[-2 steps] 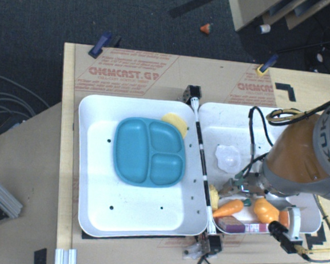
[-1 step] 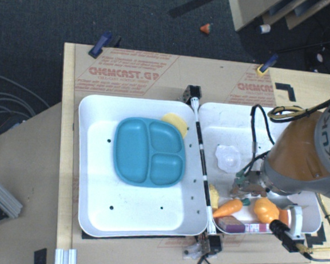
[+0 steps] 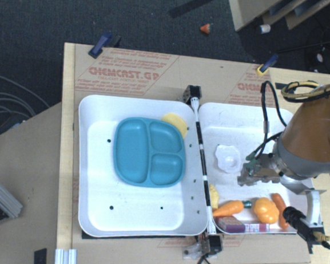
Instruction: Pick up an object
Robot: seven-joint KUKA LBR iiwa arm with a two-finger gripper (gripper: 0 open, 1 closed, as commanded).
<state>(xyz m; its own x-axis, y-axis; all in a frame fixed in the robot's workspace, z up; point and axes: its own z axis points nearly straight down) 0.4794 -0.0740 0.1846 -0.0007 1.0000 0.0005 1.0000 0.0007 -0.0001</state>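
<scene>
My gripper (image 3: 252,175) hangs low in the right bin (image 3: 240,121), at the end of the grey and orange arm (image 3: 311,135). It sits just right of a clear white lid-like piece (image 3: 227,159) and a little above the toy food at the bin's front. That food is an orange carrot (image 3: 228,208), a yellow-orange pepper (image 3: 265,209), a second orange piece (image 3: 280,205) and a purple and white box (image 3: 240,226). I see nothing held in the gripper.
The left bin (image 3: 93,168) holds a blue divided plate (image 3: 149,152) with a pale yellow item (image 3: 176,122) behind it. A small yellow piece (image 3: 213,195) lies against the divider between the bins. Cables run across the right bin's back corner.
</scene>
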